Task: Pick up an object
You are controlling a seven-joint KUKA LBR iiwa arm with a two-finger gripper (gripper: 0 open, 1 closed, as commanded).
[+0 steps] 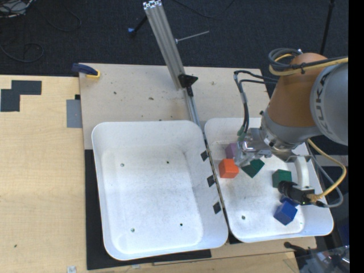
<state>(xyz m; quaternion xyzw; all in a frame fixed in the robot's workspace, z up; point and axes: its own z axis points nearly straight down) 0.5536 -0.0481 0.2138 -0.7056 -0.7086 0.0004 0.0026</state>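
Gripper [248, 151]: low in the right-hand bin, at centre-right of the frame, under the grey and orange arm [301, 104]; whether it is spread or pressed together cannot be told, and nothing can be seen held in it.
Purple block [231, 151]: just left of the gripper, partly hidden by it; contact cannot be told.
Orange block [228, 168]: just below the purple block, near the bin's left wall.
Dark green block [253, 168]: directly under the gripper, just right of the orange block.
Second green block [281, 178]: further right, apart from the gripper.
Blue block [285, 212]: lower right of the bin, well apart from the gripper.
Right bin [256, 232]: holds all five blocks.
Left bin [148, 192]: beside it, centre of the frame.
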